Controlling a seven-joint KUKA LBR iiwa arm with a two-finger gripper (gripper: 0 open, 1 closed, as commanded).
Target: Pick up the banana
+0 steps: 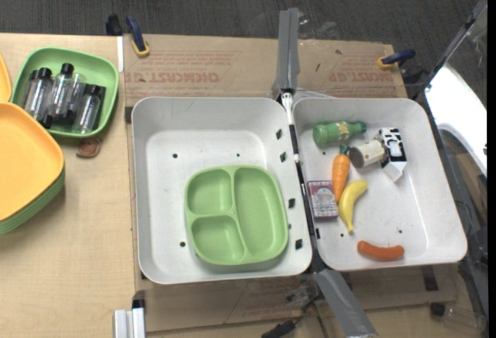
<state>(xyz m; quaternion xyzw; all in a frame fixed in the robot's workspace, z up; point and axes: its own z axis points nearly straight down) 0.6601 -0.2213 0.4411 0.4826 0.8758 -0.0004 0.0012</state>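
Status: not started, as far as I can judge.

- Counter (70, 251) carries two white bins side by side. The left bin (155, 143) holds a green divided plate (236, 214) and nothing the task needs.
- The right bin (418, 205) holds all the small items, banana included.
- A stack of orange plates (27, 166) and a green tray of small bottles (108, 73) sit off to the far left on the counter, well apart from the bins and irrelevant here.
- Banana (351, 202) lies flat on the floor of the right bin, left of centre, long axis roughly up-down in the view.
- Carrot (340, 171) is just above the banana with its tip touching or nearly touching it; I can't tell which.
- A small dark-red box (322, 199) is just beside the banana on its left.
- An orange-red sausage-shaped piece (380, 251) lies near its lower end, apart from it.
- A green bottle (338, 132) lies further up the bin, clear of the banana.

Gripper: can't tell whether it is released or clenched, and nothing here ties it to the banana, so I can't give positions relative to it.

Remaining — everything: approach, descend, close on the banana, lift. My guess is the carrot and box crowd the upper half; the lower half looks freer for a grasp.
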